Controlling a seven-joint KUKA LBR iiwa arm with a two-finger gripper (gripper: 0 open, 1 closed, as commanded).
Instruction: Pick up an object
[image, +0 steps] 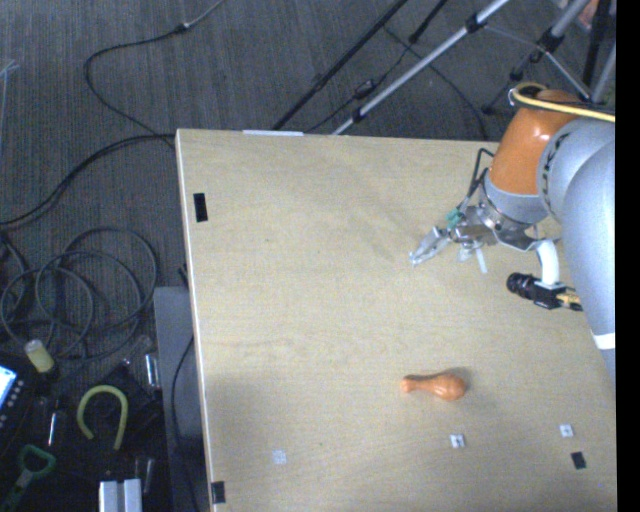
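An orange, pear-shaped object (436, 386) lies on its side on the light wooden bench top (300, 300), toward the lower right. My gripper (449, 256) hangs above the bench at the right, well up and slightly right of the object. Its fingers (424, 250) are spread open, with nothing between them. The grey arm with its orange band (525, 150) comes in from the right edge.
Small markers (457, 440) dot the bench's lower right, and a black tag (200, 207) sits near its left edge. Cables and tools (90, 400) lie on the floor to the left. Tripod legs (420, 60) cross the floor behind the bench.
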